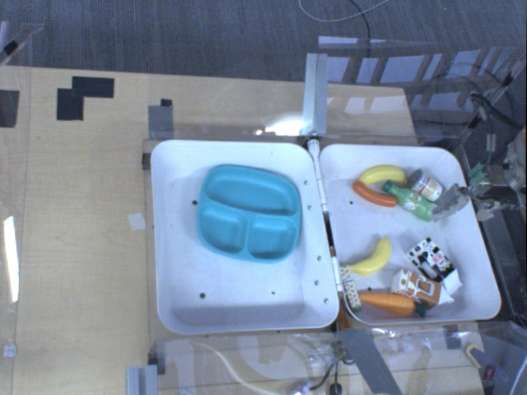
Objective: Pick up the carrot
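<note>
Carrot (387,304) at right bin (486,257) front edge — blue tray (247,212) in left bin (173,245).

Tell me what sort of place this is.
Likely a robotics lab test bench: two white bins fixed side by side, toy food such as a carrot and bananas, and a loose cable on carpet.

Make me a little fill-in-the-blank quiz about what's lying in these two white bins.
1. The blue divided plate lies in the ____ bin.
2. The carrot lies near the ____ edge of the right bin.
3. The number of yellow bananas in the right bin is ____.
4. The tool is beside the ____ bottle.

Missing words: left; front; two; green
</note>
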